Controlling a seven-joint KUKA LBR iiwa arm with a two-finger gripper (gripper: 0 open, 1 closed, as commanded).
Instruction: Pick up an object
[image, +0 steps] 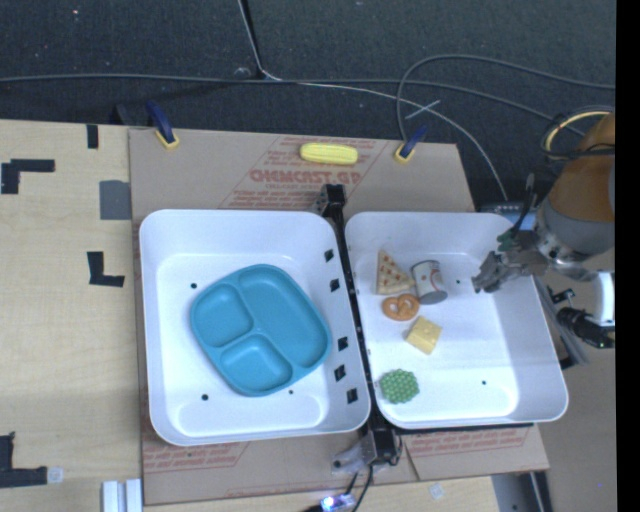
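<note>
The right bin (520, 390) holds several small objects near its left side: a pizza slice (390, 272), a grey metal cup on its side (429, 281), a pretzel (400, 307), a yellow cheese block (424, 335) and a green broccoli piece (399, 386). My gripper (492, 272) hangs over the right part of this bin, pointing left, about a hand's width right of the cup. Nothing shows between its dark fingers, and their spread is too small to make out.
The left bin (170, 300) holds a blue divided plate (260, 328). A yellow corn cob (328, 153) lies on the cardboard behind the bins. Blue-and-orange clamps (160, 127) hold the cardboard's back edge. Cables run across the dark floor behind.
</note>
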